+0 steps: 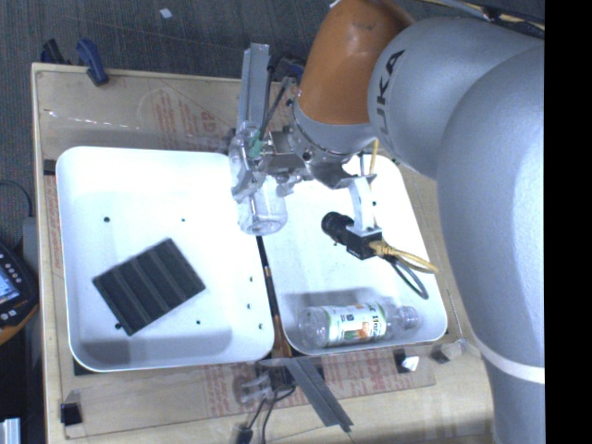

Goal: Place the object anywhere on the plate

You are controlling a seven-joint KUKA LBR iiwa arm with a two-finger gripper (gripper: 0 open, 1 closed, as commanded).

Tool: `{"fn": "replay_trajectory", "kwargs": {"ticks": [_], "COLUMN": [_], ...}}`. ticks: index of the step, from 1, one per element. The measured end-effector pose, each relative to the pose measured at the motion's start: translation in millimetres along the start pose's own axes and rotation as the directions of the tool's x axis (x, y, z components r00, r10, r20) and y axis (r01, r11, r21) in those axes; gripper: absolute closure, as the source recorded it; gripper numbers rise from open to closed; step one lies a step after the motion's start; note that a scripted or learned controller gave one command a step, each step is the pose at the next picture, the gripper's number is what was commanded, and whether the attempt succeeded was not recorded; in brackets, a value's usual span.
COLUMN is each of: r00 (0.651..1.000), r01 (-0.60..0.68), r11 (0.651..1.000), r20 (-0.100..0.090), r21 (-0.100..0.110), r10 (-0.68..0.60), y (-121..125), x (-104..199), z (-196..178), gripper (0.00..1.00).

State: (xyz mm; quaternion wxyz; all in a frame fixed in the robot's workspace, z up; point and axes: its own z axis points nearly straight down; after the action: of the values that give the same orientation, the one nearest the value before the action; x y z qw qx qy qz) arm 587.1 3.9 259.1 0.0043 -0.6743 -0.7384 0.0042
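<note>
Camera view, looking down at a slant. Two white bins side by side: left bin [139, 192] carrying a dark ribbed plate [148, 285], lying flat and turned at an angle, toward the near left corner. Right bin [305, 266] holding a clear plastic bottle [356, 325] with a green-and-white label, on its side, tucked against the near wall. Probably rolled there and stopped by the rim, so an awkward spot for a top-down pick.

Reaching in from the right, the grey arm [444, 91] with its orange band. Gripper [257, 197] poised over the seam between the bins, at the far end of that seam, well apart from the bottle and from the plate. Just below it, a pale glassy shape [263, 215]; too blurred to tell whether part of the tool or a separate clear item. Grip state: cannot tell.

Beside the wrist, a small black fitting [344, 231] with a yellow cable trailing over the right bin.

Judged from this layout: bottle likely the task's object, not yet on the plate.
</note>
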Motion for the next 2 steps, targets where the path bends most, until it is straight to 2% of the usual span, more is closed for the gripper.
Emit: {"fn": "replay_trajectory", "kwargs": {"ticks": [1, 2], "r00": [0.999, 0.994], "r01": [-0.042, -0.111], "r11": [0.999, 0.994], "r20": [0.000, 0.000], "r21": [-0.006, -0.008], "r10": [0.042, 0.111], "y": [-0.1, 36.1], "x": [3.7, -34.1], "z": [18.6, 15.0], "gripper": [1.00, 1.00]}}
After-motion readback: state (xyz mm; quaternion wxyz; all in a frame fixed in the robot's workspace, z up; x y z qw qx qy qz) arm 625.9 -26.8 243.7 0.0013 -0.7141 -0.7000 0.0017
